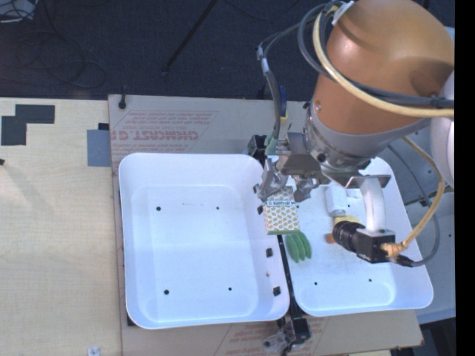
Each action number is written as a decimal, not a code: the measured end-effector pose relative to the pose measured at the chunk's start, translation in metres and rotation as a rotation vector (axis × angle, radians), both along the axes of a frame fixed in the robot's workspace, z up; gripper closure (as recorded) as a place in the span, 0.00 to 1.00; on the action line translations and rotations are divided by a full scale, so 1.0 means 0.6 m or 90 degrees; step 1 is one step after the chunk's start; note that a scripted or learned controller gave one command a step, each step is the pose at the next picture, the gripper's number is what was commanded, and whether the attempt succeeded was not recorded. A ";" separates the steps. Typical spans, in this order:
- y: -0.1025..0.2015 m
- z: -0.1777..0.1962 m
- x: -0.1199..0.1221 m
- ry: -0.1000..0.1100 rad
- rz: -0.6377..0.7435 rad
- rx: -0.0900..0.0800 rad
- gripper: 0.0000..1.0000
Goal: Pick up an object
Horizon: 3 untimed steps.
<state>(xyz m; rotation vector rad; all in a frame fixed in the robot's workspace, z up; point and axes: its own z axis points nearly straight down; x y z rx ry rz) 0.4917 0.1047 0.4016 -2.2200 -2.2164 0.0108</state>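
Camera view centre: gripper point(286, 191) over patterned box point(282, 218); jaw state indeterminate. Adjacent bin rim point(294, 284) may obstruct closure, causing slip.

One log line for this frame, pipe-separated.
gripper low at right bin's left edge | dotted box just beneath it, grasp unconfirmed | green item beside box, in right bin

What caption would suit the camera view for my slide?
The arm's pincer sits just above a small dotted packet beside a green ribbed object, at the left edge of the right bin.
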 end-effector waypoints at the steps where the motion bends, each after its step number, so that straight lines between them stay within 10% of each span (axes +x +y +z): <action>1: 0.062 0.162 -0.027 -0.009 0.005 0.003 1.00; 2: 0.064 0.146 0.103 -0.005 0.000 0.000 1.00; 3: 0.183 0.193 0.083 -0.004 0.005 0.001 1.00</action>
